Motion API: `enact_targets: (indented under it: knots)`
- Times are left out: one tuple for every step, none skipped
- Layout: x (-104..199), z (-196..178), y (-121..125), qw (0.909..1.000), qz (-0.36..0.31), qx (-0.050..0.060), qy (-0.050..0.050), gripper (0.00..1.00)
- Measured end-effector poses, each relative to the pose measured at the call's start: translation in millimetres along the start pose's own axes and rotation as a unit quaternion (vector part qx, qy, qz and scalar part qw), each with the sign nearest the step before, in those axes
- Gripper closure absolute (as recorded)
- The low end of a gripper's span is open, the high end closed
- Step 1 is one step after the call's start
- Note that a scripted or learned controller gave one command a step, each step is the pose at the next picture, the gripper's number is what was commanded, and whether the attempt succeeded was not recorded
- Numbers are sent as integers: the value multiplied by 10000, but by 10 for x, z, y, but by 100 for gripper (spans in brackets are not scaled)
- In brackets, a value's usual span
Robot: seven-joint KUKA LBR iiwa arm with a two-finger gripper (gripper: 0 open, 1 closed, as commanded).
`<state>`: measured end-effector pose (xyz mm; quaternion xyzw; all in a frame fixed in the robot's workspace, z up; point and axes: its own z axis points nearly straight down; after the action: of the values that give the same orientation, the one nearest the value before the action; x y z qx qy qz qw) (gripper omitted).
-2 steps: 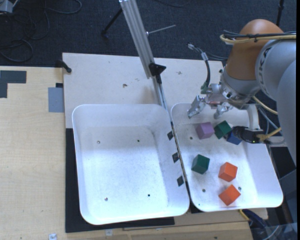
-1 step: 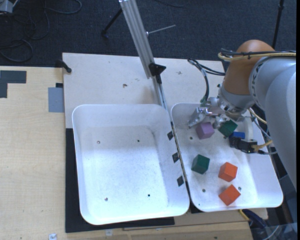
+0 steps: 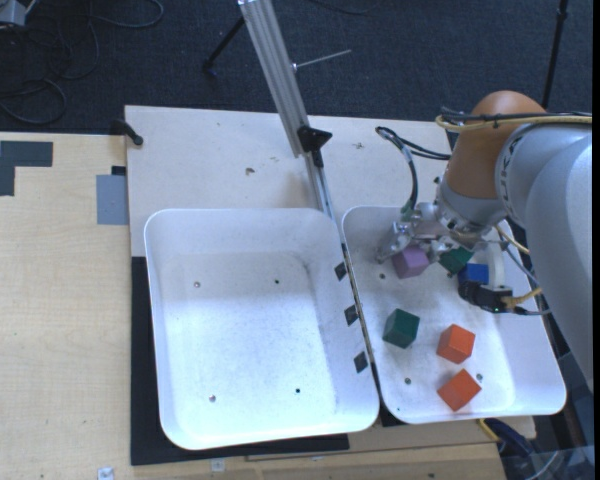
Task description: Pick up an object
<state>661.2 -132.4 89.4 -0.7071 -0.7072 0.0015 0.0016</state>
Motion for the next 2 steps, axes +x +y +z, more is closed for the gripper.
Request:
enact_targets:
  knots:
    - [13,-110,3,10000,-22,5,0,100]
    - [920,-1062,37,10000,-32,-50,11,100]
